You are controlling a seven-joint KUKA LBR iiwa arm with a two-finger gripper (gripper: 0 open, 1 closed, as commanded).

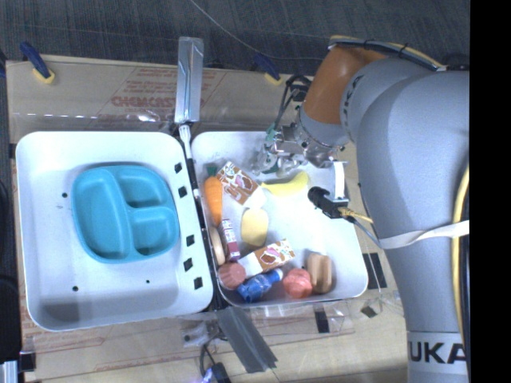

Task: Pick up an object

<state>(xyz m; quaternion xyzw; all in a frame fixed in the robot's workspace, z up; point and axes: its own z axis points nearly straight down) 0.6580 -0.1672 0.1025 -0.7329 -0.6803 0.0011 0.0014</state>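
The grey arm (pixel 399 158) reaches over the right bin (pixel 351 250). The left bin (pixel 40 238) holds a blue tray (pixel 126 211). The gripper (pixel 275 156) hangs at the right bin's back edge; its opening cannot be told. Just beside it lie a banana (pixel 289 185), a carrot (pixel 213 199) and a snack packet (pixel 237 181).
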